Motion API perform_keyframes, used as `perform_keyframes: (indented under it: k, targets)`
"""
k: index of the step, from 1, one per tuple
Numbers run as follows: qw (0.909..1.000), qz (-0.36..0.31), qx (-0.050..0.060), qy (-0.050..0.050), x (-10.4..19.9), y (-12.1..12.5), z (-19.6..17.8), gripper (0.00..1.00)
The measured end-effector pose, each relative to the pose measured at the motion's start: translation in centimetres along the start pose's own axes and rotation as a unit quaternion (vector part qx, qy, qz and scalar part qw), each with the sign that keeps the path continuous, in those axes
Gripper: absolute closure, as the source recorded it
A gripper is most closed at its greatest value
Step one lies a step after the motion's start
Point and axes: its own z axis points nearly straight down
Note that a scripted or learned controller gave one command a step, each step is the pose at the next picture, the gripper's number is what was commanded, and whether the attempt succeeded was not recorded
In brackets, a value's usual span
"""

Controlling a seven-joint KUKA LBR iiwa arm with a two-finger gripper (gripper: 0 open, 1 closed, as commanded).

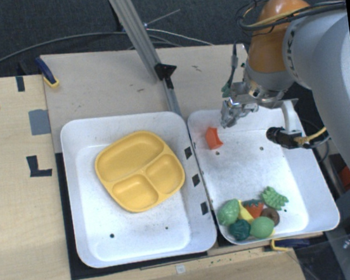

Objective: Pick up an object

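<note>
The gripper (229,121) hangs over the far end of the right-hand bin (307,170), close to its upper left corner, and the nearest candidate for a pick is a small orange block (213,138) lying alone on the bin floor just beside and below-left of the fingertips in the camera view. So the move that matters is a short shift toward the divider between the bins and a little toward the near edge, then a descent. The block looks slightly taller than wide, its long axis running roughly along the bin's length (the view is too coarse to be sure of its exact shape). Whether the tool is spread or pressed together I cannot tell; nothing is visible between its tips. The block sits close to the bin's left wall, so room on that side is likely tight, while the floor around it is otherwise bare white plastic. The other objects, a cluster of toy produce (254,214) in greens, yellow and red, are huddled in the near corner, well apart from the tool. The left bin (81,180) holds a yellow divided plate (139,170).
</note>
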Motion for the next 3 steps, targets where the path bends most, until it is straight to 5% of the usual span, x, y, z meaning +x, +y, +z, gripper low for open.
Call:
perform_keyframes:
  k: [1,3]
  targets:
    - [1.0,0.0,0.001,0.0,0.0,0.1,-5.3,1.0]
    - [1.0,-0.002,0.004,0.001,11.3,-0.5,-4.6,1.0]
